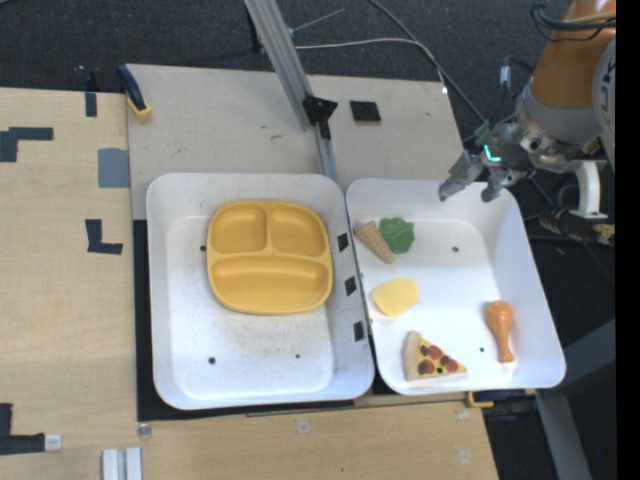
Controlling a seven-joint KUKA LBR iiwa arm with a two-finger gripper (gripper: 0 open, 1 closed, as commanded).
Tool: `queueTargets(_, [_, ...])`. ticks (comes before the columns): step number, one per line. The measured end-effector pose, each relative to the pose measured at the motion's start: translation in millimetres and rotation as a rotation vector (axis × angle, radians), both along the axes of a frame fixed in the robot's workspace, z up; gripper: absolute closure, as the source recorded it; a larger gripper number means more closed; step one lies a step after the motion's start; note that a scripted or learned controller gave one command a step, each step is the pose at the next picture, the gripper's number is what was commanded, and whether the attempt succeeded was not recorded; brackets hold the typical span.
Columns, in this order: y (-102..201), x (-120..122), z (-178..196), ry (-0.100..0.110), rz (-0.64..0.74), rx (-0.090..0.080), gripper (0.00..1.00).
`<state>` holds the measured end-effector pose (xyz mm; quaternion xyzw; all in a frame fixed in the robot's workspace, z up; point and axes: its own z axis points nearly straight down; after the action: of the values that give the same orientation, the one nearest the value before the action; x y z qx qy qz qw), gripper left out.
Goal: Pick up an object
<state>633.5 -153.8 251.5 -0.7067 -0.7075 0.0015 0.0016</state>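
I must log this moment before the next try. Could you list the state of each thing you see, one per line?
gripper: jaws open, holding nothing, over the right bin's far edge
yellow tray: flat in left bin, compartments bare
ice cream cone: lying on its side
yellow slice: lying flat
pizza slice: lying flat, topping up
drumstick: lying flat

Yellow divided tray; white bins; green-topped cone; yellow slice; red-spotted pizza; orange drumstick.
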Motion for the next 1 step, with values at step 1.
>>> queueTargets(1, [0.1, 0.7, 1.6, -0.003, 0.001, -0.001, 0.00])
